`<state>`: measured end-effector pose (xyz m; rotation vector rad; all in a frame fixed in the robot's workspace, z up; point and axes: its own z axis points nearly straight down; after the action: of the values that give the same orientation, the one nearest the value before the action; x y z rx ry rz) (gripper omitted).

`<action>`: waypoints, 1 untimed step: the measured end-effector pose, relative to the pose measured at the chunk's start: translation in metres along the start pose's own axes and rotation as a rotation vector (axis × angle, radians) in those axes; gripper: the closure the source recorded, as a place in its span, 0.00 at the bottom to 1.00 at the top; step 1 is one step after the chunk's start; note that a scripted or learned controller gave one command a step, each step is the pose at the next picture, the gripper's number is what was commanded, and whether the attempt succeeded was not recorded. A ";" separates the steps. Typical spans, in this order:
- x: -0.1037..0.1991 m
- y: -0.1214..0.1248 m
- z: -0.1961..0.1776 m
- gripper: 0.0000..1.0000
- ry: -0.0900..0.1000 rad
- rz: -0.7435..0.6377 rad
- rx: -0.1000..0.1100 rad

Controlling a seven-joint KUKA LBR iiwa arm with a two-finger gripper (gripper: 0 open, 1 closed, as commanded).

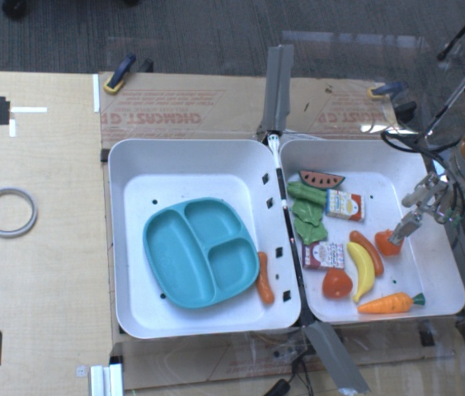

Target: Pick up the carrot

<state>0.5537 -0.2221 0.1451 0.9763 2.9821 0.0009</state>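
Observation:
The carrot, orange with a green top, lies on its side near the front edge of the right bin. My gripper hovers over the right side of that bin, well behind the carrot and apart from it. Its fingers look open with nothing between them. The lower fingertip sits just above a small red strawberry.
Also in the right bin are a banana, a tomato, a red sausage, two small cartons, green leaves and a watermelon slice. The left bin holds a teal divided plate and an orange stick.

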 end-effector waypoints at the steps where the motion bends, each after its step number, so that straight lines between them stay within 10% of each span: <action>1: -0.043 0.032 0.045 0.00 -0.001 -0.297 -0.001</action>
<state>0.6079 -0.2220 0.1007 0.5247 3.0920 0.0005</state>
